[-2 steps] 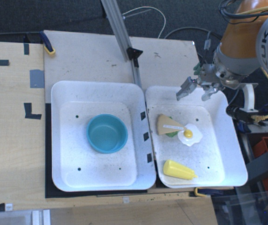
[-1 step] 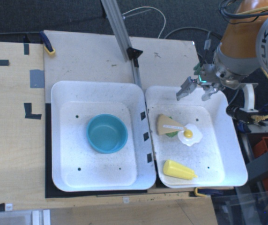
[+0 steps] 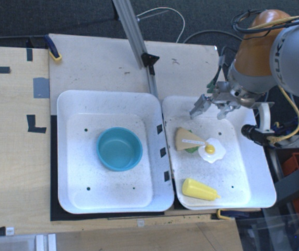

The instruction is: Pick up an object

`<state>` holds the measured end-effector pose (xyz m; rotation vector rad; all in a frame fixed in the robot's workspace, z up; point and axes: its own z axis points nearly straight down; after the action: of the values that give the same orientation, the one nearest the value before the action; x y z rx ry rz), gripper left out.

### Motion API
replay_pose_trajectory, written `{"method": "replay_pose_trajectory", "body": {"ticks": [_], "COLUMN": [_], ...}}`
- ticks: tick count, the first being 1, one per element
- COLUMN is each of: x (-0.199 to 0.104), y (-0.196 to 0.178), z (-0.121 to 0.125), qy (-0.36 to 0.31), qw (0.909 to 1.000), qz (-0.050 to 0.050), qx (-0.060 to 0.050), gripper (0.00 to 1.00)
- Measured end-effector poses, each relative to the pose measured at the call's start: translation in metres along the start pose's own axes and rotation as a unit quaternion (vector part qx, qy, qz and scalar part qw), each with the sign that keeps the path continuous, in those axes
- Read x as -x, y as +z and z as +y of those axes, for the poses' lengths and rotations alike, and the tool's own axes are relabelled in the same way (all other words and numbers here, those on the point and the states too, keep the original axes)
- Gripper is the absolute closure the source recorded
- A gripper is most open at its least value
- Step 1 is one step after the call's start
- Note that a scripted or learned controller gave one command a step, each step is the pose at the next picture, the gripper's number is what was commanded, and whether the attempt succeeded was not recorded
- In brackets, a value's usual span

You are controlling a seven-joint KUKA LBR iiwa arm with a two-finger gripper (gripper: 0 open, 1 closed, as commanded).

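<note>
My gripper [image 3: 211, 110] hangs over the far part of the right bin [image 3: 254, 156], its two fingers spread apart with nothing between them. Just below it lie a tan sandwich wedge [image 3: 185, 138] and, beside that, a toy fried egg [image 3: 211, 151] with a yellow yolk. A yellow corn-like piece [image 3: 198, 190] rests near the bin's front edge. In the left bin [image 3: 71, 140] sits a blue bowl [image 3: 119, 148], upright.
A slanted grey metal pole [image 3: 134, 30] crosses above the bench and ends at a black clamp between the bins. Cables loop behind the right bin. A yellow-and-blue clamp [image 3: 53, 49] sits at the bench's far left corner.
</note>
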<state>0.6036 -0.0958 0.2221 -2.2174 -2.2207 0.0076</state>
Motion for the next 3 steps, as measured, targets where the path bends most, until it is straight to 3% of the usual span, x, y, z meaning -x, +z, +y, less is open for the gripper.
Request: {"method": "replay_pose_trajectory", "body": {"ticks": [2, 3], "x": [0.0, -0.001], "y": [0.127, 0.114], "z": [0.005, 0.007], "qy": [0.0, -0.001], "qw": [1.0, 1.0], "qz": [0.0, 0.001], "qx": [-0.001, 0.001], "gripper": [0.0, 1.0]}}
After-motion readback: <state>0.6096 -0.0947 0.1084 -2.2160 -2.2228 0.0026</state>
